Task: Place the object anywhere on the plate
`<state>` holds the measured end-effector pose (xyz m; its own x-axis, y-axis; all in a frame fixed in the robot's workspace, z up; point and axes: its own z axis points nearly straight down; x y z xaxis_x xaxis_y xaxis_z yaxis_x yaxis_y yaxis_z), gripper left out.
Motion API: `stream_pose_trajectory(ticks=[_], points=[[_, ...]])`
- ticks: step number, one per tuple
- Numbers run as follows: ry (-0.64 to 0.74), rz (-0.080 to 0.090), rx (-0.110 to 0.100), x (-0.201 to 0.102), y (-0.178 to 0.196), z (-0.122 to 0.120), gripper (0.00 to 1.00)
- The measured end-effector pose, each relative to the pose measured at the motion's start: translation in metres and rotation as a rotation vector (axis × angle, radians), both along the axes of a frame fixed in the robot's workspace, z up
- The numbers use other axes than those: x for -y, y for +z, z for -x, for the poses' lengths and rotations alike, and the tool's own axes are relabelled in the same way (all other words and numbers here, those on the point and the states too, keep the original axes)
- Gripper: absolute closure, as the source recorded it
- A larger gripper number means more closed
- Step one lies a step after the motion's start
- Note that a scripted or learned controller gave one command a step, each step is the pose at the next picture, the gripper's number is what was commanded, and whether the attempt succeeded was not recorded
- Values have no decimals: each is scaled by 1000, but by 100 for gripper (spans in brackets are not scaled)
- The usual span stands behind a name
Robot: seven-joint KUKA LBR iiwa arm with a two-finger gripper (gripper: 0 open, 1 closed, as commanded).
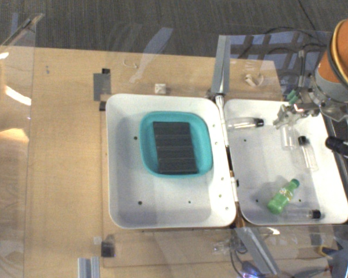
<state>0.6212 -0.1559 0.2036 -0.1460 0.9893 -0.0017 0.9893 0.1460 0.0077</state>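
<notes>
- While my arm (345, 51) reaches in over the far right corner of the right bin (261, 155), my pincer (290, 113) hangs near that bin's far edge; whether it is wide or narrow I cannot tell.
- Near the right bin's front edge lies the green bottle (282, 197), tilted, well apart from my pincer.
- Clear tubes (243, 122) lie scattered about it.
- Centred in the left bin (122, 155) sits the teal plate (175, 143), dark in its middle.
</notes>
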Motion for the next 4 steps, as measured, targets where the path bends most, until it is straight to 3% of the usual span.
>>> stream_pose_trajectory(ticks=[1, 2, 3, 4], points=[[62, 0, -3, -47, -44, 52, 100], [274, 2, 0, -112, -18, 39, 100], [273, 2, 0, -111, -18, 39, 0], [276, 1, 0, -167, -17, 34, 0]])
